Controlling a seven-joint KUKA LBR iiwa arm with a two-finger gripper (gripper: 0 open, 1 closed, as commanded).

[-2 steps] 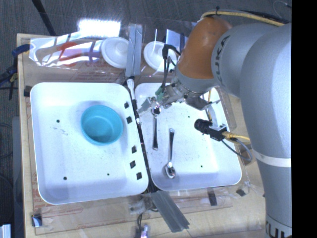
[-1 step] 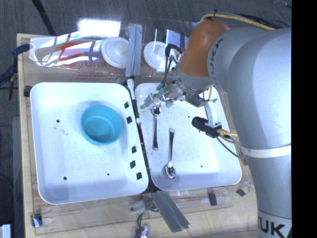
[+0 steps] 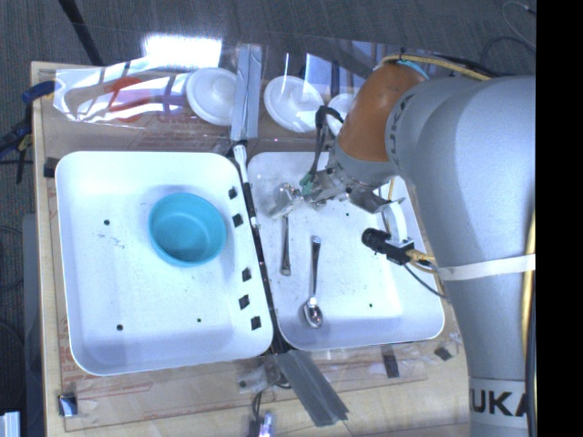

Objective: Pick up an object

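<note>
The grey arm (image 3: 465, 180) is seen entering from the right, covering much of the right bin's far right side, its orange band (image 3: 375, 107) above the wrist. Two shallow white bins are set side by side on the bench (image 3: 164, 390). The left bin (image 3: 100, 335) is occupied by a blue bowl (image 3: 188, 228), placed upright toward the bin's upper middle. The right bin (image 3: 364, 321) is occupied by two pieces of cutlery lying roughly parallel: a spoon (image 3: 313, 285) with its bowl end toward the near edge, and just left of it a second utensil (image 3: 286, 244) whose upper end is found near the gripper. The gripper (image 3: 293, 194) is positioned low over the upper left part of the right bin, beside the divider. Its opening cannot be told; the metal parts there are blurred together, and no object is clearly seen in its hold. Beyond the bins, two white lids or cups (image 3: 211, 94) are seen behind the rim, with clear plastic sheeting (image 3: 118, 94) at the far left.
</note>
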